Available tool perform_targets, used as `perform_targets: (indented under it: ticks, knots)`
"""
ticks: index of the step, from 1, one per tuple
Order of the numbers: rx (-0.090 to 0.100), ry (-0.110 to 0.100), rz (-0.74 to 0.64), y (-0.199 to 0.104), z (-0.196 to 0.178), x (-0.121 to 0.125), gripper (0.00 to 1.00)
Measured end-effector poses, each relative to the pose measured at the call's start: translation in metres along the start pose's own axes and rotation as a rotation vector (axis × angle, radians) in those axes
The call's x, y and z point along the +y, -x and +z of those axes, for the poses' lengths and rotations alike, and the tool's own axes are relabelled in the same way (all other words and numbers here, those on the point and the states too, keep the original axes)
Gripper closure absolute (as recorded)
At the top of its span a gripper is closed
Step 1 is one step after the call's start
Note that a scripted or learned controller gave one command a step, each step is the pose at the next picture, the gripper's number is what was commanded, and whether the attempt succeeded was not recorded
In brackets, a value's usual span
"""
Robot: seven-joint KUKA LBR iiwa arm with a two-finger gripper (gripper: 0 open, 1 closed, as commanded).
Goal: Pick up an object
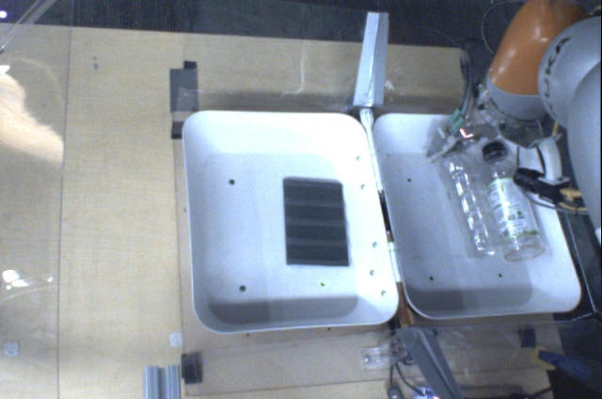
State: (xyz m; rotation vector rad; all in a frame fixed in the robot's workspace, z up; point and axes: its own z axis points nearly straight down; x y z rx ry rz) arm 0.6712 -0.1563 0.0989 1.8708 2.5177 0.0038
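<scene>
In the camera view, the end effector (461,132) is low at the far side of the right bin (414,228), just beside the top of a clear plastic bottle (503,209) lying there. I cannot tell its state (too blurred). The approach step seems in hand; next it must close on the bottle and lift.

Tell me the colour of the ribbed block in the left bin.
Dark grey to black, with ridges across it; the block shows plainly in the camera view.

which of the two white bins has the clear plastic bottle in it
The right bin, the one under the arm. The clear bottle lies on its side there; the left bin holds a dark ribbed block instead.
</scene>
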Motion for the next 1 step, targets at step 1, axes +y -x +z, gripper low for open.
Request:
perform_targets:
  ticks: [1]
  knots:
    - [0.000, 0.004, -0.123, -0.0527, -0.0846, 0.0159, 1.00]
